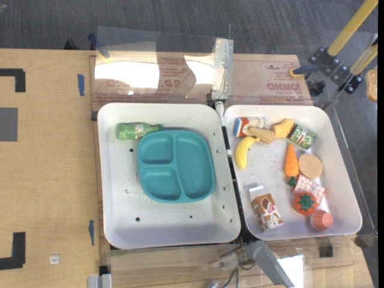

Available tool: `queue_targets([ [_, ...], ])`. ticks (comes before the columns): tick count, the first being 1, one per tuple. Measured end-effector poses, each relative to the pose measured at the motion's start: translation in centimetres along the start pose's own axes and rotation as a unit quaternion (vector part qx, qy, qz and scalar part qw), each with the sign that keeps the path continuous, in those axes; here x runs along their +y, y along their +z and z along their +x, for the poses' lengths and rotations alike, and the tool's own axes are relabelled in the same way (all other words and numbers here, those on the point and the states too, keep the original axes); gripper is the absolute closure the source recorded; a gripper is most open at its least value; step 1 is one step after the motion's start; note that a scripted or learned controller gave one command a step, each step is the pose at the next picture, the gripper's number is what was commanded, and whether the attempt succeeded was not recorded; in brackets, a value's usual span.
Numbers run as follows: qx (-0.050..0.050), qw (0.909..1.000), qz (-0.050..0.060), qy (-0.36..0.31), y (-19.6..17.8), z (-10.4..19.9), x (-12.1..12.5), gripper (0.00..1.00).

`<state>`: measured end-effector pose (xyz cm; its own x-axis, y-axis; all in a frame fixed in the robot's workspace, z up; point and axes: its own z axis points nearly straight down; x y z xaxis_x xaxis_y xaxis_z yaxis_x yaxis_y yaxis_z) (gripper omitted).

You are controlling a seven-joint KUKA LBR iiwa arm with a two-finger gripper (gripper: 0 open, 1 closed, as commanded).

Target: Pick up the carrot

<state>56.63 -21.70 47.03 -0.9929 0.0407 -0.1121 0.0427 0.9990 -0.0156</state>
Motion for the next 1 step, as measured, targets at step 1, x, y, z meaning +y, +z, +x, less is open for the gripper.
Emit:
queue_targets([
  [1,-0.006,1.0000,0.001,-0.001,-1.24,-0.34,0.09,1.00],
])
